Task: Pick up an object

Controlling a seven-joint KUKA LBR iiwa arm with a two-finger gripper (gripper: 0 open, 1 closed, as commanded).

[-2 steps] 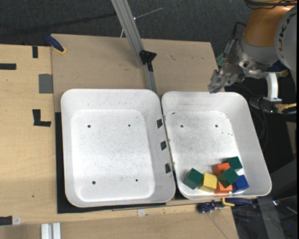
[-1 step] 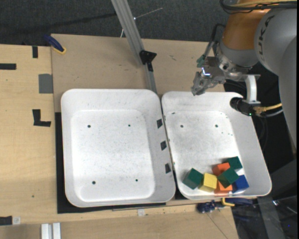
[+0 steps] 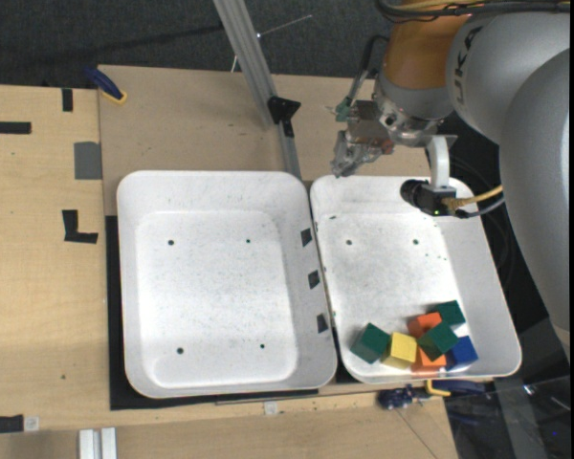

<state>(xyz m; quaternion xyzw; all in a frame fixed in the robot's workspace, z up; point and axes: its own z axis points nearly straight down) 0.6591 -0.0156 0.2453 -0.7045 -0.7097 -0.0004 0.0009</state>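
White left bin (image 3: pixel 215 275) bare, nothing to grasp there. Right bin (image 3: pixel 387 256) holds block cluster (image 3: pixel 416 340) at near corner: green, yellow, orange, blue, touching each other. Pincer (image 3: pixel 349 163) hovers above right bin's far rim, well apart from blocks; cannot tell its state. Best approach, likely: travel to cluster, pick outer green block (image 3: pixel 370 341), descend square.

Bright overhead light, white bins (image 3: pixel 220 185) near glare, slight softness.
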